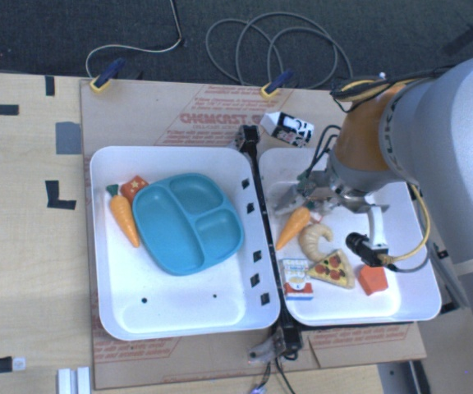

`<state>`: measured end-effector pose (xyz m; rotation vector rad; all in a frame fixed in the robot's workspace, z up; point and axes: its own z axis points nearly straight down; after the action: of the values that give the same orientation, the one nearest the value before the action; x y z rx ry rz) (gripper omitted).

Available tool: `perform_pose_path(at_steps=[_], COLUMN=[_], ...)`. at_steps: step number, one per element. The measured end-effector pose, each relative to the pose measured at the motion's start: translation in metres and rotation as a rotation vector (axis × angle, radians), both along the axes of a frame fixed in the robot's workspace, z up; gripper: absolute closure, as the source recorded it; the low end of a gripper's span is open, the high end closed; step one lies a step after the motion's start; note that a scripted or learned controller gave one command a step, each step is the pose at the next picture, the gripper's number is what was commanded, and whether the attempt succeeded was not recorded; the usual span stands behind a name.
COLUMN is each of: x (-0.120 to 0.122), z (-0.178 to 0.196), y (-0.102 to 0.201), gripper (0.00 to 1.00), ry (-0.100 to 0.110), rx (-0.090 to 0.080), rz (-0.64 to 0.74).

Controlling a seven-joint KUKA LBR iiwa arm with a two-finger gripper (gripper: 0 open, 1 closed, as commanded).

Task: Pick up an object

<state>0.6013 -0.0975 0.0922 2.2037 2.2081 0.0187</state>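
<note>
Carrot (293,227), the orange toy one with a green top, is lying in the right bin (417,306) near its left wall, tilted with the leafy end up toward the hand (317,195). The hand is sitting low over the upper middle of that bin, just beside the carrot's green end; contact cannot be confirmed, and whether the hand is open or closed cannot be told from this view, as the wrist and cabling are covering it.

Other items are sharing the right bin: a croissant (314,240) touching the carrot's lower side, a pizza slice (332,269) below it, a small carton (295,277) at the lower left, and a red block (373,281) further right. A second carrot (124,218), a red piece (134,186) and a blue divided plate (189,222) are resting in the left bin (179,322).

Handling judgement: the carrot is appearing to be a light, rigid plastic toy with a smooth, tapering body, so it is likely to slip if taken near the narrow tip. The thicker upper half, just below the green top, is offering the best hold, with the fingers closing across its width. The croissant lying against it is leaving little clearance on that side, and a low approach is risking a nudge to both. Nothing here is looking fragile.
</note>
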Motion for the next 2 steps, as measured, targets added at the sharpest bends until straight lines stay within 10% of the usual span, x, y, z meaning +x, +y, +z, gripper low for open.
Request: perform_pose_path(at_steps=[2], x=[-0.026], z=[-0.001], y=[0.001], gripper=[0.0], ry=[0.002], rx=[0.0], rz=[0.0])
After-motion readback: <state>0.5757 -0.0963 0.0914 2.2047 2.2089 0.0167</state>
